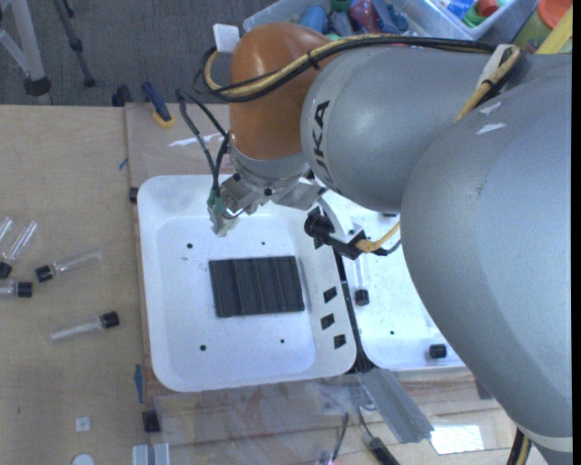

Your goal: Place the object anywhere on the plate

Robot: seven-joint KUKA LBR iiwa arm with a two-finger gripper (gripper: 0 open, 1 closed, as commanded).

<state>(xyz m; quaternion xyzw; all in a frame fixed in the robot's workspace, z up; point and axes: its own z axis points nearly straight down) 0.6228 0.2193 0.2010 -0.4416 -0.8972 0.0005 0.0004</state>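
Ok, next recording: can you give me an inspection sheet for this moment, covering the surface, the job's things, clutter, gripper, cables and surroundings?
Surface: pale wooden bench bearing two shallow white bins; the left bin in full view, the right bin largely covered by the arm.
Job's things: dark grey ribbed rectangular plate lying flat in the left bin; the object to place, nothing seen.
Clutter: clear plastic vials with black caps on the bench left of the bins; small black piece in the right bin.
Gripper: gripper above the left bin's far side, beyond the plate; fingers' state unclear.
Cables: black and yellow cables looping around the orange wrist band.
Surroundings: coloured items in a container at the top.
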